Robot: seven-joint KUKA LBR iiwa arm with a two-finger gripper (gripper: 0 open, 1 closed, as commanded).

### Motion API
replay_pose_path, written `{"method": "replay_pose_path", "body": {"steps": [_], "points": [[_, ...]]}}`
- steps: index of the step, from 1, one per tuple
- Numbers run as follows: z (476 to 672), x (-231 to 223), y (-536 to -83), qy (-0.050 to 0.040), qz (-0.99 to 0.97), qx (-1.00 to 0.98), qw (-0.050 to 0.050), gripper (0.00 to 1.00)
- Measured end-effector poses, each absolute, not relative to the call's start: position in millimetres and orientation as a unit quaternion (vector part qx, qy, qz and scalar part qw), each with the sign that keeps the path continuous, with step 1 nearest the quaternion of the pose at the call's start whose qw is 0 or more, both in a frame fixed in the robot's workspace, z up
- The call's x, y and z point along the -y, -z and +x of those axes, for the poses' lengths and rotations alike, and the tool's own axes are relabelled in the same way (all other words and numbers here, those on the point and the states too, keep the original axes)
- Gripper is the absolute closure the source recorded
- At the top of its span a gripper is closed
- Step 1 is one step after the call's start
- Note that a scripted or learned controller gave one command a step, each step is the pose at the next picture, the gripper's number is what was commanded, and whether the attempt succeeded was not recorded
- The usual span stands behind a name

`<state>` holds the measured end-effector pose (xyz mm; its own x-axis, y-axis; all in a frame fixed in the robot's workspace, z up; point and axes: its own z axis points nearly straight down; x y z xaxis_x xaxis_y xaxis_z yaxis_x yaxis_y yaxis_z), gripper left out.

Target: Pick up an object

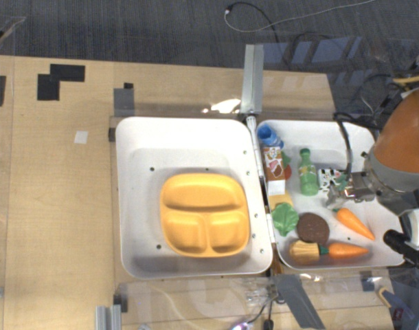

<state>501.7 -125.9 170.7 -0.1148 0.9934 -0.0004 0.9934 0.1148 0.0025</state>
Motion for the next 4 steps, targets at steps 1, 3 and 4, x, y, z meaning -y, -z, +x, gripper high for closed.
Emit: {"method": "replay_pose_path", "body": {"steps": [1, 3, 4], "points": [[539.1, 108.2, -296.4, -0.0017, 0.837, -0.547, 0.002, 1.00], [612.9, 120.4, -404.5, -0.0017, 0.890, -0.456, 0.002, 1.00], [628.9, 156.1, -383.2, -0.0009, 0.863, -0.505, 0.001, 1.00]]}}
